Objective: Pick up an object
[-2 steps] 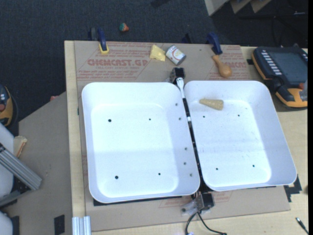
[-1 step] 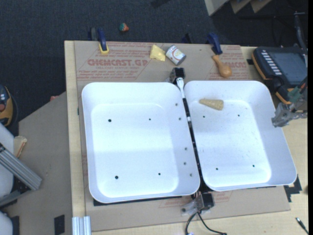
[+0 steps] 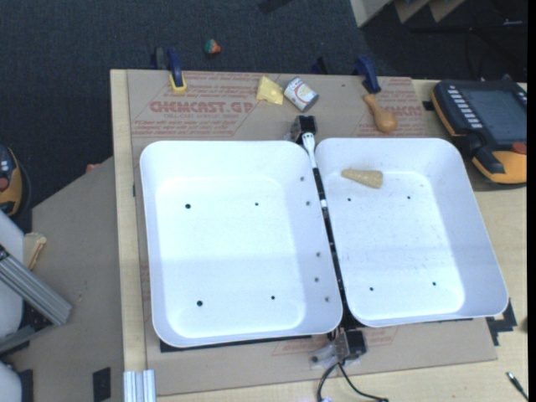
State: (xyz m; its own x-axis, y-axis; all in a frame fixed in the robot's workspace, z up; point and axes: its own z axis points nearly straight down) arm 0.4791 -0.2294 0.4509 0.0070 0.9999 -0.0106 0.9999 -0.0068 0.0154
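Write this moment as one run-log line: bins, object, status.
right bin: tan wedge-shaped object near back wall | left bin: nothing inside | pick: not yet done

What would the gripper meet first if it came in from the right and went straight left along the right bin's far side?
Probably the tan wedge-shaped piece lying in the right bin, if it travels low enough.

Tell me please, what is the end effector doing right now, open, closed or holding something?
End effector: its state cannot be told from this camera view.
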